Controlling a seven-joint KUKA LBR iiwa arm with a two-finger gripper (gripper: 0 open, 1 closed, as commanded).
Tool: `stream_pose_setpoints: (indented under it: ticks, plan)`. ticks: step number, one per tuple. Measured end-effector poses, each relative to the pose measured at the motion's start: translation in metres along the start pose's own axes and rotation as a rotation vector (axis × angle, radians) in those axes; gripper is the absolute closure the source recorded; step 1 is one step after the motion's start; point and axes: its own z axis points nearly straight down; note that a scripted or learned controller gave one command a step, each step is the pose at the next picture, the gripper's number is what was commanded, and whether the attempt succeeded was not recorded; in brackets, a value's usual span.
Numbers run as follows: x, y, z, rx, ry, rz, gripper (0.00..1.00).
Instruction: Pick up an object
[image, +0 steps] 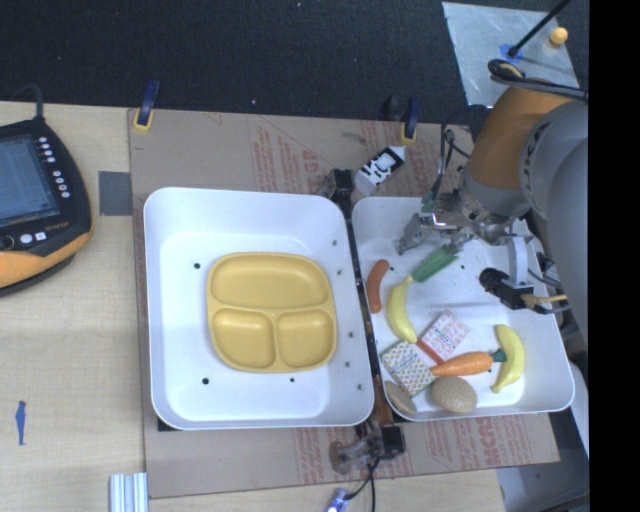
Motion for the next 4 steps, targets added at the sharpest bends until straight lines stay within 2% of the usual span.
stream_pose_setpoints:
  ticks: [1,2,3,4]
  plan:
    - [-0.047,0.000,-0.080,-0.003,-0.002,0.003,0.00]
    - [-0.038,-0.042,-0.051,0.004,-0.001,0.001,0.00]
    - [0.014,0.000,0.000,-0.001,-0.001,-0.001,0.00]
    - [-0.034,-0.001,-0.083,0.000,-0.001,0.004,0.00]
